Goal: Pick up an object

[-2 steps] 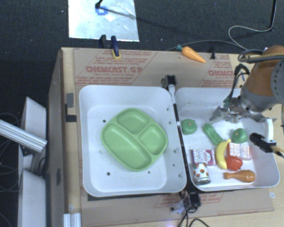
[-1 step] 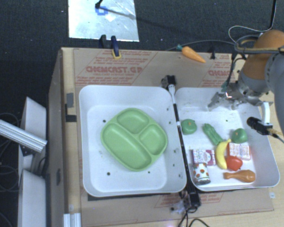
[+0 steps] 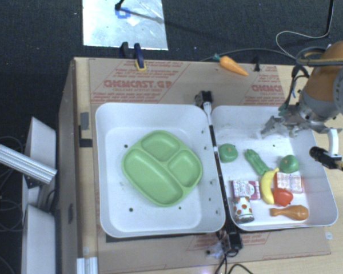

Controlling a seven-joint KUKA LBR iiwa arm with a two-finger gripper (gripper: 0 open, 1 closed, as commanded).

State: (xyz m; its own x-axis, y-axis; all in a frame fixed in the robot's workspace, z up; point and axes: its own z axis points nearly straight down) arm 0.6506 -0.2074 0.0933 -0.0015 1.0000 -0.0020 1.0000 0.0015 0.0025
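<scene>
The right bin (image 3: pixel 329 210) holds a cluster of toy foods toward its near half: a small green pepper-like piece (image 3: pixel 227 152) close to the divider, a green cucumber-like piece (image 3: pixel 255 161) just beside it, a round green fruit (image 3: pixel 288 163) further right, a yellow banana (image 3: pixel 266 186) touching a red tomato-like piece (image 3: pixel 282 197), a red and white packet (image 3: pixel 289 181) just behind that tomato, a second red and white packet (image 3: pixel 243 188), a small can (image 3: pixel 243 209) at the near left corner, and a brown chicken drumstick (image 3: pixel 290 212) along the near wall. The gripper (image 3: pixel 281 125) hangs over the far part of this bin, well apart from the foods, its fingers spread apart with nothing between them. The grey arm (image 3: pixel 326 90) with its orange band reaches in from the right. The left bin (image 3: pixel 106 153) carries a green divided plate (image 3: pixel 162 167) lying flat at its middle. On the tabletop (image 3: pixel 160 81) behind the bins, an orange toy carrot (image 3: pixel 234 65) lies near the far edge, and a blue and yellow clamp (image 3: pixel 139 56) grips that edge.
</scene>
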